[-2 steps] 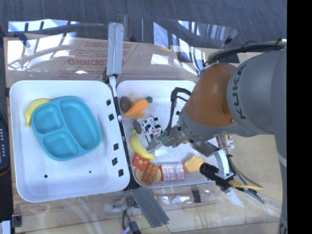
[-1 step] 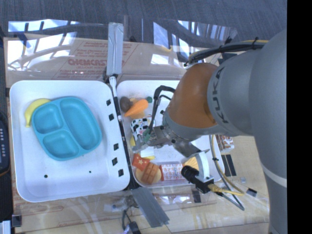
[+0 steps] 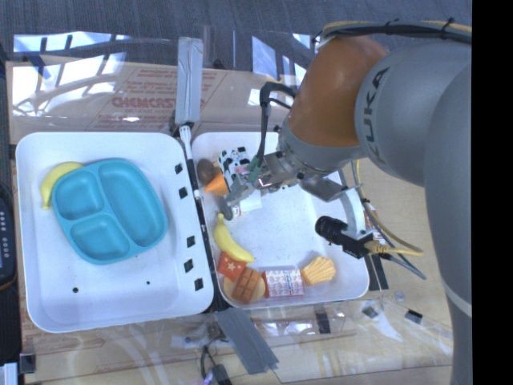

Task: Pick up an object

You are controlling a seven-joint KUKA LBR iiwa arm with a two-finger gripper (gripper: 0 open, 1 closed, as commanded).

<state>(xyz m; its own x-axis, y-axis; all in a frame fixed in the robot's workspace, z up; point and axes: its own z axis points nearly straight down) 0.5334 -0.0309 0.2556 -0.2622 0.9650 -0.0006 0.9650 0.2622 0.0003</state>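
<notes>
Here, the left bin (image 3: 32, 279) holds a blue tray (image 3: 112, 211) and 1 banana (image 3: 54, 179).

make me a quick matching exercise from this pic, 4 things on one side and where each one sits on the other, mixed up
Things:
1. blue divided plate
2. banana in the right bin
3. ridged yellow toy
4. orange carrot piece

Places:
A. right bin, near corner by the arm
B. left bin, middle
C. right bin, far left corner
D. right bin, along the left wall

Pairs: 1-B, 2-D, 3-A, 4-C
</notes>
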